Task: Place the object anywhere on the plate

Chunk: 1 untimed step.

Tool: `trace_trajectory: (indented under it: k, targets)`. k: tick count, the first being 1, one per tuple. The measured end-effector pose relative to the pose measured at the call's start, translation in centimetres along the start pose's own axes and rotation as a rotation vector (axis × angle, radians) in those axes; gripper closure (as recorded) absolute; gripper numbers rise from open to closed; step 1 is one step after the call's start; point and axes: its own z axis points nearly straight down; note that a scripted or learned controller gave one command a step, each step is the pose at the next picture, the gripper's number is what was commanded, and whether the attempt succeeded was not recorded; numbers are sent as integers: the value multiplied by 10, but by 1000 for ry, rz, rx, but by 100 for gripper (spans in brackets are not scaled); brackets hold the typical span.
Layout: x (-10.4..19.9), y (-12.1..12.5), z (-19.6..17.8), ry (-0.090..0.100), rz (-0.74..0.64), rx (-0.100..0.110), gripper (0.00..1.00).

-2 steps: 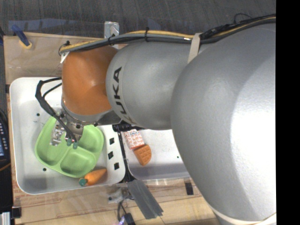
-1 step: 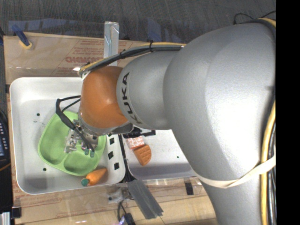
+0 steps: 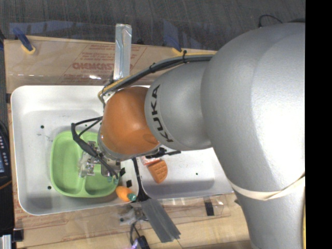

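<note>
A light green plate [image 3: 65, 162] lies in the left white bin [image 3: 31, 118]. My gripper [image 3: 92, 167] hangs over the right half of the plate, below the orange wrist band [image 3: 124, 121]. No object is visible in it. An orange ridged object [image 3: 158, 171] lies in the right bin [image 3: 197, 183], just right of the divider and partly under the arm. A smaller orange piece [image 3: 123, 193] with a teal tip sits at the plate's lower right rim, near the left bin's corner.
The big grey arm [image 3: 249, 113] covers most of the right bin and the bench's right side. A clear plastic sheet and a metal post [image 3: 123, 51] stand behind the bins. A grey bracket [image 3: 158, 219] sits at the front edge.
</note>
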Motion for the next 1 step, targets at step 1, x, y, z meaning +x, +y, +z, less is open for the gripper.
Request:
trace_trajectory:
  k: [1]
  targets:
    - [-16, 1, 2, 23, -269, 9, 100]
